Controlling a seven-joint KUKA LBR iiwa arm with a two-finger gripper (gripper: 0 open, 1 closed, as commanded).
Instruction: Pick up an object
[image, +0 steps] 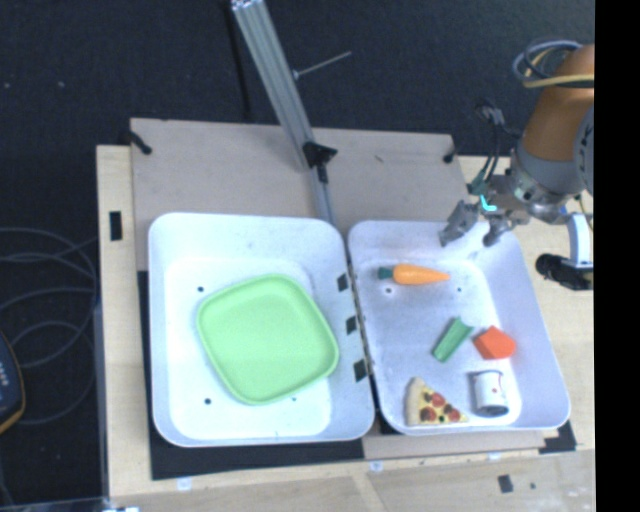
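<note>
Now the gripper is open at the upper right; it should drop straight over the carrot.

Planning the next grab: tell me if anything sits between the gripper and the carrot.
Nothing visible does. The gripper hangs open over the right bin's far corner, and the carrot lies just below and left of it with bare bin floor between. The other toys lie nearer the camera, off that line.

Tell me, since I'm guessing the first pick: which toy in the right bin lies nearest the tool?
The carrot, lying just below the tool at the bin's far end; the other toys sit lower down.
</note>
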